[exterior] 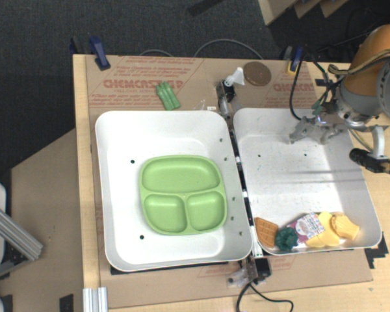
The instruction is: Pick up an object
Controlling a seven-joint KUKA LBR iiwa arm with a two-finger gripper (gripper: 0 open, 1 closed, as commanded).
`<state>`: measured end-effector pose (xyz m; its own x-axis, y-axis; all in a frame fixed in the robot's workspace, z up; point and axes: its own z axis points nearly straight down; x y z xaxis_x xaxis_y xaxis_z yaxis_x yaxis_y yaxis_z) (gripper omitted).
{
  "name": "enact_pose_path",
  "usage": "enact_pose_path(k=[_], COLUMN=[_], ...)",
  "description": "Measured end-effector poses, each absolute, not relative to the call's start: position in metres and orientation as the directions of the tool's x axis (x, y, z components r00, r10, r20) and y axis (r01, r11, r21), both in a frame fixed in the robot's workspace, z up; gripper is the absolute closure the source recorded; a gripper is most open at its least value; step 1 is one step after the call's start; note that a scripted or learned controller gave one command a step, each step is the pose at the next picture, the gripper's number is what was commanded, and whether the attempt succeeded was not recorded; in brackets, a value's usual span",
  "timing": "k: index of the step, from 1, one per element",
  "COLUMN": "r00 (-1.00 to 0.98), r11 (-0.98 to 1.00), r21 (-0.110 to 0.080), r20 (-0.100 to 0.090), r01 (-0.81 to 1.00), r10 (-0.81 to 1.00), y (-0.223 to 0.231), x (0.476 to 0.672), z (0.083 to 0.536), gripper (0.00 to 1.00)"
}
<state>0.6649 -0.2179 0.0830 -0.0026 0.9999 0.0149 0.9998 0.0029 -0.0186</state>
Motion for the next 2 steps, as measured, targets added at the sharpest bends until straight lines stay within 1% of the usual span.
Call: enact_pose_path(k=[1, 2], r00=[0.000, -0.003], r11=[0.000, 0.003], r21=[0.007, -0.012], r20=[-0.003, 0.017], r01=[1.000, 1.000], r10=[1.000, 1.000], y=[-0.224, -0.217], x=[0.668, 0.667], z=[0.149, 0.086], gripper=[0.00, 0.00])
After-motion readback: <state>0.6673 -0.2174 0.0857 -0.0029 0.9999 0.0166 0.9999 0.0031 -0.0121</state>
